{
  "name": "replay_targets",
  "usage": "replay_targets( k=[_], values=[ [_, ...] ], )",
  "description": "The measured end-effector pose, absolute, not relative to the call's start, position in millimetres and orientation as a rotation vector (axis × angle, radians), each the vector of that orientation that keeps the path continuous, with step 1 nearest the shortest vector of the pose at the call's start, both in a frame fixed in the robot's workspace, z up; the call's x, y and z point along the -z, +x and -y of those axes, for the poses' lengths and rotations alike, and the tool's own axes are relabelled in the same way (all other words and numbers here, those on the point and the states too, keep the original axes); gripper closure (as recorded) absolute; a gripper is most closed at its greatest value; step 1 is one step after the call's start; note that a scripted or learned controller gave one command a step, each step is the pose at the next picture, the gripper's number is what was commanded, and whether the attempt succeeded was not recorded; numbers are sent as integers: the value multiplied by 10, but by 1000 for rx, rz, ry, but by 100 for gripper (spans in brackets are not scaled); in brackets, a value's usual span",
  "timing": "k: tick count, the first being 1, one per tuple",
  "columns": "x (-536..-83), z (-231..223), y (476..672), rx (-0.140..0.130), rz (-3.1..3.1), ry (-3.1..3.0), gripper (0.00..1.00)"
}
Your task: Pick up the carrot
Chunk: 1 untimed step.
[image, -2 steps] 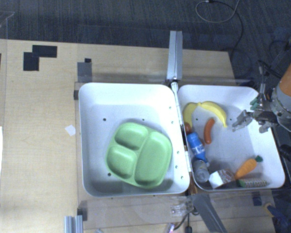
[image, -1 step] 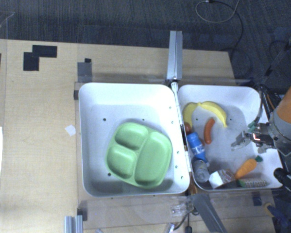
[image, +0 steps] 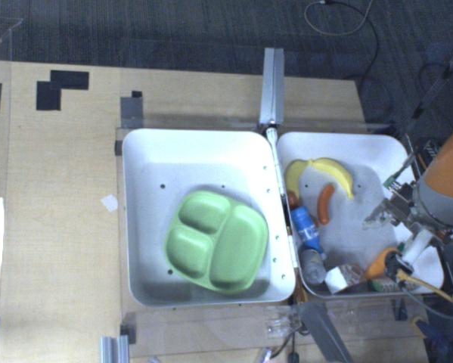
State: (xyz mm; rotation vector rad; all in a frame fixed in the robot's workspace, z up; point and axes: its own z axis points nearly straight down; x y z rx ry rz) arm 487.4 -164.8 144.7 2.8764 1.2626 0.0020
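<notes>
Gripper point(image: 404, 257) hovers over carrot point(image: 380, 264) in right bin point(image: 362, 146); its grip state cannot be told. Crowding clutter could spoil the grasp

We count two white bins point(image: 147, 146), one green plate point(image: 217, 240), one banana point(image: 333, 172), one carrot point(image: 380, 263), one sausage point(image: 325, 203) and one blue bottle point(image: 306, 228).

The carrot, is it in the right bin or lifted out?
In the bin: the carrot lies low at the right bin's front corner, beside the pincer.
</notes>
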Motion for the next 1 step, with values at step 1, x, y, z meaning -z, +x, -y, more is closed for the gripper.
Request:
replay_targets(
  k=[1],
  values=[
    [-1022,1714,5027,-57,-1580,2685,0]
  ],
)
